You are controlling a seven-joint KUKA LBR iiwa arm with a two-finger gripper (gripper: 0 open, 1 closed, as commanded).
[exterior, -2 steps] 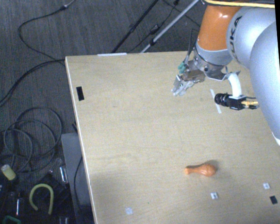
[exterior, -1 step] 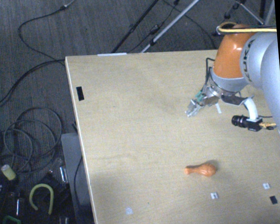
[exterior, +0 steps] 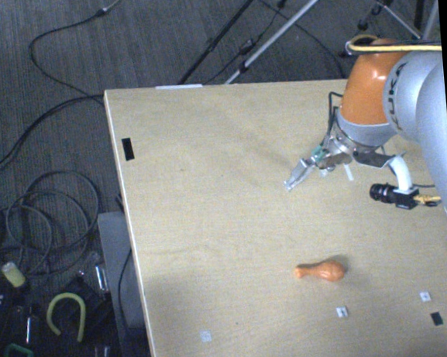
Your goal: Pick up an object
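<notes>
The object [exterior: 321,271], a small orange pear-shaped piece with a narrow neck pointing left, lies flat on the tan table [exterior: 211,214], well below my pincer [exterior: 297,177] in the camera view and a little to its right. I see nothing between the two. My pincer hangs over bare tabletop, its pale tips slanting down to the left from the grey wrist with the orange band [exterior: 367,91]. I cannot tell whether it is released or clenched; it grasps nothing.
</notes>
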